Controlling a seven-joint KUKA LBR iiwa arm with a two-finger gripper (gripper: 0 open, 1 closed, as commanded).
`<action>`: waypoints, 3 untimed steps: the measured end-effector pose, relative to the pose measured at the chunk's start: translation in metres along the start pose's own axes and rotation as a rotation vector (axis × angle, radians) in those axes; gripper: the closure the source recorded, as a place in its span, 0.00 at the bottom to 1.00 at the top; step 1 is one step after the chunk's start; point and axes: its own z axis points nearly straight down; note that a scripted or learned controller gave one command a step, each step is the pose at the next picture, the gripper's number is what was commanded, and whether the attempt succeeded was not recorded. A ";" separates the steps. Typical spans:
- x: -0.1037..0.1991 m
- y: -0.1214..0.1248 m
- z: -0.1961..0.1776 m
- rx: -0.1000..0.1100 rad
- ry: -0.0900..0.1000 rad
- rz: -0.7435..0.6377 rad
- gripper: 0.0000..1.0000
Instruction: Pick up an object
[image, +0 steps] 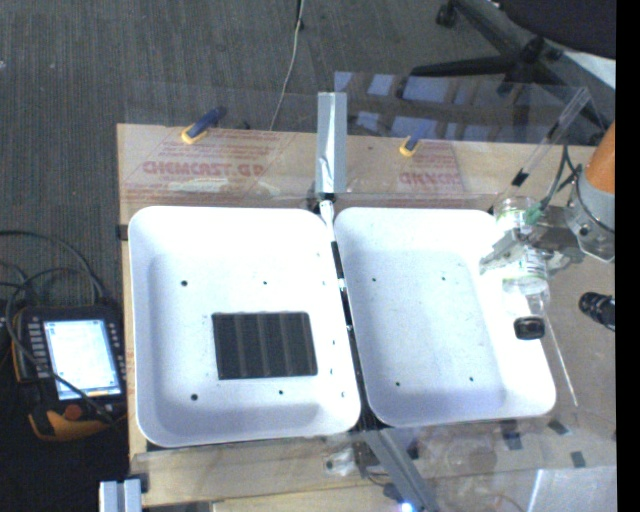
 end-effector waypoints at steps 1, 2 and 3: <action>0.079 -0.053 0.082 0.002 0.001 0.215 0.00; 0.034 -0.068 0.146 -0.017 0.003 0.016 0.00; 0.038 -0.072 0.145 -0.033 -0.007 -0.045 0.00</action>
